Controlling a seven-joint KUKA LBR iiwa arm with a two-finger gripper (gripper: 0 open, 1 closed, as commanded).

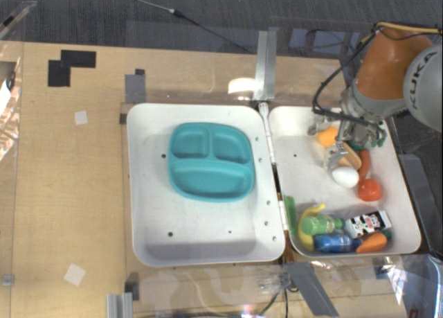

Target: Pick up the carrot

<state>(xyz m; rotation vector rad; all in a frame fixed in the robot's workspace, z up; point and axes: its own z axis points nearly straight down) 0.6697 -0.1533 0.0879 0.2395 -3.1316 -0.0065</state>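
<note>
Claw (344, 152) tips blur among toys; carrot (372, 242) lies well apart.

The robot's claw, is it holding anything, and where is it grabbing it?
It cannot be told. The gripper is low in the right bin, right above the hot dog and the white egg. The carrot lies apart, untouched.

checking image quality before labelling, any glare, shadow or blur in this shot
Camera view: a bright glare patch sits on the bench just behind the bins; the left bin shows a soft shadow along its near wall; the teal divided plate is evenly lit and sharp; the toys around the carrot look small and slightly soft.
</note>
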